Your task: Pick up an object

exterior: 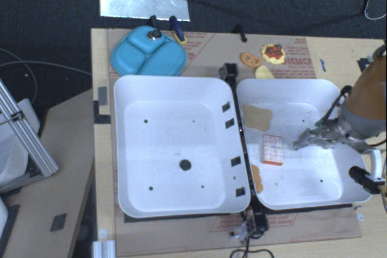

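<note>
Near the right bin's front-left corner, a small orange-and-white flat card probably handles light and slippery; pinch its edge. Gripper spread: cannot tell.

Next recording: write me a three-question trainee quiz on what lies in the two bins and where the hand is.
1. True or false: the hand is over the right bin.
2. Multiple choice: which item lies nearest the hand? A) the tan square piece B) the small red-and-white card C) the blue divided tray
3. Fill in: the small orange item lies against the right bin's ____ wall, next to the left bin.

Key: 1 true; 2 B; 3 left. The blue divided tray sits outside both bins, on the bench behind the left one.
</note>
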Tool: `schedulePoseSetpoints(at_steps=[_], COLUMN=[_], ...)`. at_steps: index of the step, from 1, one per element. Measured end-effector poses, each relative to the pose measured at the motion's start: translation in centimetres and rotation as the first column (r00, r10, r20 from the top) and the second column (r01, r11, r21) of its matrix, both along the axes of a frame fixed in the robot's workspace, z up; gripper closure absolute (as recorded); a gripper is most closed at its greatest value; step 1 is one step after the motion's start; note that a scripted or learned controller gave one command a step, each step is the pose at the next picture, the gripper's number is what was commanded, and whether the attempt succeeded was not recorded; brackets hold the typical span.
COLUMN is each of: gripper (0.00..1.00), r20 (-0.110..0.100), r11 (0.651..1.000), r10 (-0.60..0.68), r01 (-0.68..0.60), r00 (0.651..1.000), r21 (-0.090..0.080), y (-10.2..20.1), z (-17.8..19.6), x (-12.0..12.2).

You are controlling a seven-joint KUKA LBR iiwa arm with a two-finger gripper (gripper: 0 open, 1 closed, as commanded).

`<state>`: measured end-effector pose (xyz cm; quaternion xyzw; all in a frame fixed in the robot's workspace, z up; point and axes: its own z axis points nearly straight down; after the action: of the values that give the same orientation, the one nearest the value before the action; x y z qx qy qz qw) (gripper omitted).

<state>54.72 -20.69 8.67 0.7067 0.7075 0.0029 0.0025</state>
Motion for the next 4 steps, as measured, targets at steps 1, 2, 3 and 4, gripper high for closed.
schedulePoseSetpoints(at_steps=[1,2,3,4], gripper=[0.0,0.0,0.0,1.0], r20=[0.009,0.006,0.002,0.011], r11=[1.0,1.0,1.0,1.0], r10=[0.005,-0.002,0.013,0.007], r01=[-0.005,0.002,-0.013,-0.007], r00=[1.0,1.0,1.0,1.0], r21=[-0.009,-0.008,0.0,0.0], y=[6.2,0.3,9.7,9.1], z=[0.2,7.8,-0.4,1.5], x=[-2.8,1.4,9.8,9.9])
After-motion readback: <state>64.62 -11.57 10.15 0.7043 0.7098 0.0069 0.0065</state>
